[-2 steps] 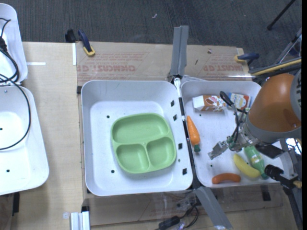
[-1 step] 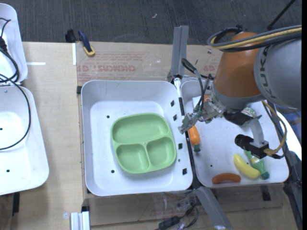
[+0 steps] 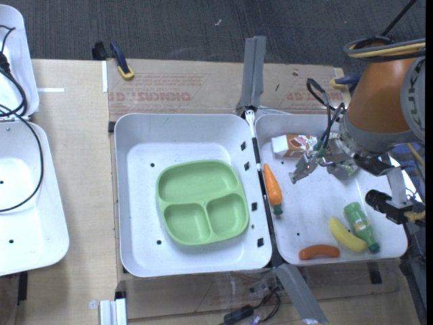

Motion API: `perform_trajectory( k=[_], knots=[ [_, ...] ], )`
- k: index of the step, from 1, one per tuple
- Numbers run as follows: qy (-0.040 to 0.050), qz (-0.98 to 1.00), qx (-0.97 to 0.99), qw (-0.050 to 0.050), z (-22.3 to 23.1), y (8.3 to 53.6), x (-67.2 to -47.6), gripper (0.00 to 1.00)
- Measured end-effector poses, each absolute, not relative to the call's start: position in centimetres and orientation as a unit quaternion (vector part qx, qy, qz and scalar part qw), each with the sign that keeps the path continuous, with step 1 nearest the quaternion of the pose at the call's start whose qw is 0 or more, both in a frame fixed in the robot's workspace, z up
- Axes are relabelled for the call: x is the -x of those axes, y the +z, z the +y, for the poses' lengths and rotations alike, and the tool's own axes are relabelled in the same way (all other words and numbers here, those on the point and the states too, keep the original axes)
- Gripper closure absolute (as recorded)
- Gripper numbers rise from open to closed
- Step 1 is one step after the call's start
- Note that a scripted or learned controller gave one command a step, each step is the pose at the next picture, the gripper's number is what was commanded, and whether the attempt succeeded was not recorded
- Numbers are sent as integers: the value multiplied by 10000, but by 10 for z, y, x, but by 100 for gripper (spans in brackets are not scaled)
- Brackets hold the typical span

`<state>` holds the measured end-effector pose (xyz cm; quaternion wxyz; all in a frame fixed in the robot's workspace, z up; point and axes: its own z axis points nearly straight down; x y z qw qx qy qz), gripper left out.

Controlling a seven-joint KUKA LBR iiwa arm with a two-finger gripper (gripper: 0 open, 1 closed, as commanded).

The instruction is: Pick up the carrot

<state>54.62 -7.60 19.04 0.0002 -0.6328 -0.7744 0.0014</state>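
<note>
Orange and slim, the carrot (image 3: 272,185) lies in the right bin (image 3: 308,252), close against that bin's left wall, its green stalk end pointing toward the near side of the bench. Nothing touches it. The gripper (image 3: 302,170) hangs over the same bin, up and to the right of the carrot and apart from it, its thin fingers pointing left toward the bin's dividing wall; how far apart they stand cannot be told, since they are small and tangled with cables, and no object shows between them. Just behind the gripper, near the bin's far left corner, sits a small white and brown carton (image 3: 289,145). Toward the near right of this bin lie a yellow banana (image 3: 346,235) and a green bottle (image 3: 360,225), touching or nearly so, and a red sausage (image 3: 319,252) rests near the front edge, left of the banana. The arm (image 3: 382,103), with its broad orange band, comes in from the right above the bin. The left bin (image 3: 128,181) holds a pale green plate (image 3: 201,200) with three compartments, sitting about in the middle
</note>
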Motion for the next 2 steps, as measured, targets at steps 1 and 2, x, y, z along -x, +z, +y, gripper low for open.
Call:
perform_trajectory(
  k=[1, 2],
  knots=[
    [12, -7834, 6216, 13, -98, 96, -540, 0],
    [9, -7836, 6213, 9, -98, 96, -540, 0]
  ],
)
